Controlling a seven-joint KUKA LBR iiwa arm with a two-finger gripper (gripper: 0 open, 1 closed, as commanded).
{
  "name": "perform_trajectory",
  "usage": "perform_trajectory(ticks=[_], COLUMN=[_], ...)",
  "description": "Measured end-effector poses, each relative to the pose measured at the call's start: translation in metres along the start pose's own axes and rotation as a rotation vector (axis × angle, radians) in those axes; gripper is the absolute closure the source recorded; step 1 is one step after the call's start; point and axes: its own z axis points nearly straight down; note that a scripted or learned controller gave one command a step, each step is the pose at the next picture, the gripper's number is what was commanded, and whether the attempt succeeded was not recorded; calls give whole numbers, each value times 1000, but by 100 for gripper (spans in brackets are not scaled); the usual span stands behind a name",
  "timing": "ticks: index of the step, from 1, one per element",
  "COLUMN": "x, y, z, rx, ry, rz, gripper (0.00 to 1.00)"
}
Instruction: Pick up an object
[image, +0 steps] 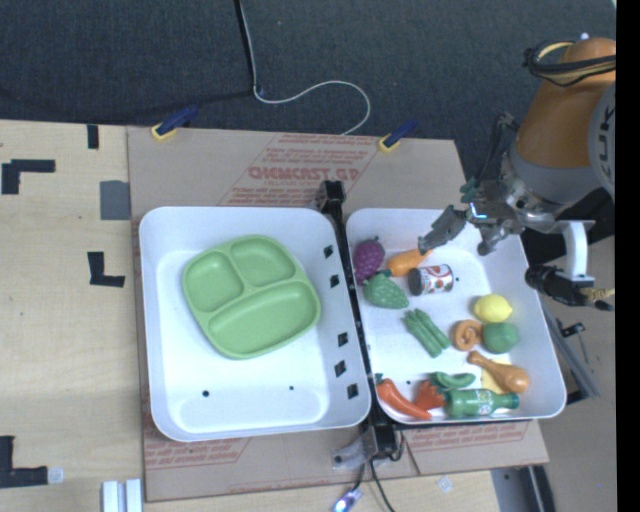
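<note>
Nearest in the right white bin (545, 345) lie a green bottle (481, 403), red pepper (396, 398) and tan drumstick (500, 370), with a yellow lemon (492, 307) and green bean pods (427, 332) farther back. Beyond them, near the far wall, the pincer (462, 228) hangs above an orange carrot (405, 263) and small red-and-white can (434, 279), fingers spread and holding nothing, seemingly poised for a grab. Left, a green divided plate (252, 295) sits alone in the other bin (160, 330) on the table (60, 320).

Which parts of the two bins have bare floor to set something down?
Left bin: bare floor in front of the green plate and along its edges. Right bin: crowded; small bare patch between the green beans, can and lemon.
</note>
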Motion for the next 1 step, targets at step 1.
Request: perform_trajectory(ticks=[1], x=[42], y=[-68], z=[-22], rx=[4], ry=[2], rz=[-1], gripper=[0])
